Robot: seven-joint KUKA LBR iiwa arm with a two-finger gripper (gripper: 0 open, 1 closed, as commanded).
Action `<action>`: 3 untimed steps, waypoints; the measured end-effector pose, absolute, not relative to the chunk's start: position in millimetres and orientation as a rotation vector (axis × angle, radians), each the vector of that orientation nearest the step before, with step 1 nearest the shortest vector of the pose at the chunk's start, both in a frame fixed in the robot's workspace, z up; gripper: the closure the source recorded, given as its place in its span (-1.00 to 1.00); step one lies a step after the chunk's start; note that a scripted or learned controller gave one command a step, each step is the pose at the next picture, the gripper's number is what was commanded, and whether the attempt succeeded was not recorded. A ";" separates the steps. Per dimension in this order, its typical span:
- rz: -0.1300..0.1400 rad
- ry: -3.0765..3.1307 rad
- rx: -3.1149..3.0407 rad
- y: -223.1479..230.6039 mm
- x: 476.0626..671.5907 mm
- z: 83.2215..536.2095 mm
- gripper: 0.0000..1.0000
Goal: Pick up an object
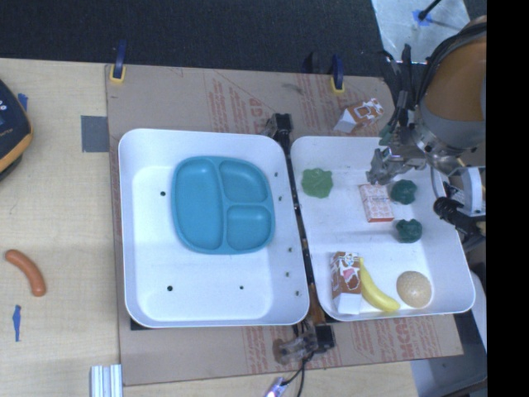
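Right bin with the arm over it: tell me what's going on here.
A grey and orange robot arm reaches in from the right, its pincer hanging over the back of the right bin. Nothing is visibly held. Just below the pincer lies a small red and white carton, with a dark green toy beside it. A banana and a bun sit near the front. The left bin holds a blue divided plate.

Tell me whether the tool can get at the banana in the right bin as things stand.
Probably yes. The banana lies exposed at the right bin's near edge, open from above. A small carton touches one side and a round bun sits close on the other, so clearance is tight.
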State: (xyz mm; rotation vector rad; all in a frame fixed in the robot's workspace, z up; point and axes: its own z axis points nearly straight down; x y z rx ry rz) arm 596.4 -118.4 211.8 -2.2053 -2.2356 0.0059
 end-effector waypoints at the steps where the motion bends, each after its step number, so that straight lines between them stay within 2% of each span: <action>1: 0.003 -2.226 -2.216 -76.7 625.6 207.9 1.00; 2: 0.006 -2.225 -2.216 -119.0 594.5 177.3 1.00; 3: 0.008 -2.226 -2.213 -119.8 594.7 187.7 1.00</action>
